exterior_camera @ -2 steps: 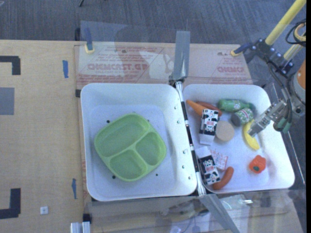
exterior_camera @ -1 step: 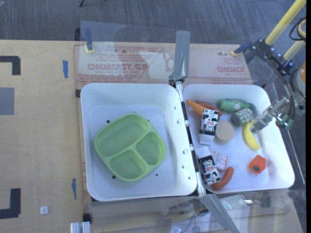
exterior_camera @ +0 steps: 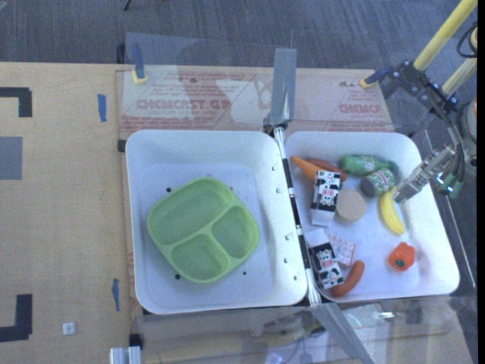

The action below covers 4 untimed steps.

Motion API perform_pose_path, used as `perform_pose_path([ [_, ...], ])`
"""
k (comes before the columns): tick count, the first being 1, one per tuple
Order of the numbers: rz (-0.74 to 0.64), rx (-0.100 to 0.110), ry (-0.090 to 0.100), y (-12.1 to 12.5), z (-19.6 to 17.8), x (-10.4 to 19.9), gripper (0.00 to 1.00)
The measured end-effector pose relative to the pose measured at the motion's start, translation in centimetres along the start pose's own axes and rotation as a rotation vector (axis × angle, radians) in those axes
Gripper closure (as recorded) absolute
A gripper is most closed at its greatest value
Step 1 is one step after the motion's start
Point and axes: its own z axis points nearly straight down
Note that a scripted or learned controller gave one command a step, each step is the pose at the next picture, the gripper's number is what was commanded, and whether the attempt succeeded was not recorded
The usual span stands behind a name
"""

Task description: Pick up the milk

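The end effector (exterior_camera: 415, 182) sits at the right of the frame, over the right edge of the right bin (exterior_camera: 443, 237), its metal tip pointing down-left toward the banana (exterior_camera: 391, 213). Whether it is parted or closed I cannot tell — the tip is too small and blurred, and nothing is visibly held in it.

Just left of the tip lie a small green can (exterior_camera: 378, 181) and, above it, a green bottle (exterior_camera: 364, 164) on its side. The banana lies just below the tip, and an orange pepper (exterior_camera: 402, 256) sits lower still, near the bin's right wall.

The milk (exterior_camera: 325, 196) — a white carton with black cow patches — lies in the upper left part of the right bin, well apart from the end effector. A carrot (exterior_camera: 314, 164) touches its upper end and a tan round (exterior_camera: 351, 206) lies just beside it on the right. A second cow-patterned carton (exterior_camera: 325, 262) lies near the bin's lower left corner, with a sausage (exterior_camera: 349, 278) against its lower right side.

The left bin (exterior_camera: 144, 165) holds a green divided tray (exterior_camera: 202, 229). Both bins rest on the surface (exterior_camera: 61, 203), which fills the left of the frame.
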Motion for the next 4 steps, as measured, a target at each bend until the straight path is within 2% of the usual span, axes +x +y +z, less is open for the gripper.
perform_pose_path([
  [4,0.005,-0.016,-0.022,0.2,-4.4,-0.8,1.00],
])
